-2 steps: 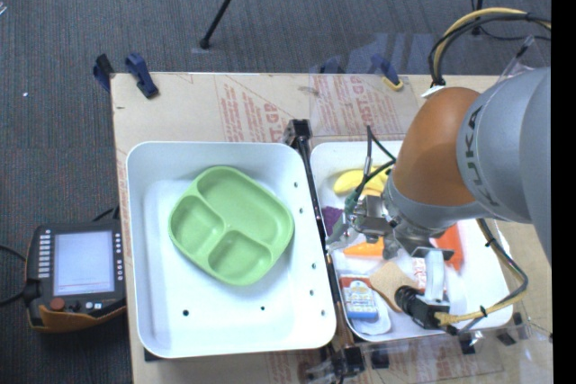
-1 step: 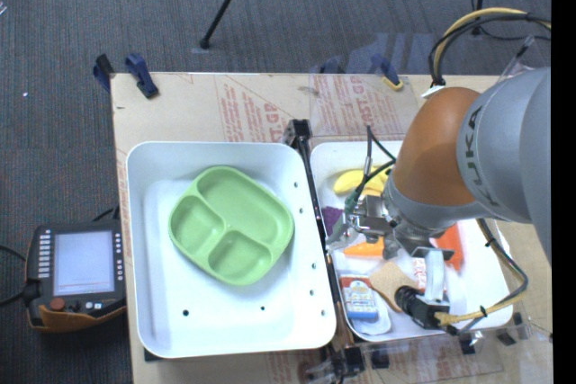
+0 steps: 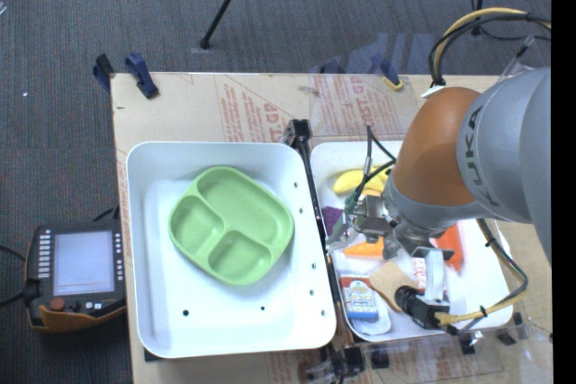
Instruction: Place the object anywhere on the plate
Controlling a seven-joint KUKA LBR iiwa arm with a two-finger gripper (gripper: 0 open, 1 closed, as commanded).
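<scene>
Jaws: their state cannot be told; the gripper is buried under the wrist, low over the right bin, and nothing can be seen held.
Arm: the grey arm with its orange band is reached in from the right of the frame and bent down over the clutter, apparently so that an object can be picked.
Right bin: the right bin, at the lower right of the frame, is crowded. A yellow object is seen at its upper left, an orange object near the middle, and a small blue and white packet toward the lower left.
Task's thing: which object is meant cannot be told; all of them are judged to lie in the right bin, none on the plate.
Plate: the green divided plate is set in the middle of the left bin, bare and well apart from the gripper.
Step in hand: a grasp is judged under way; the carry across the shared rim is not yet done.
</scene>
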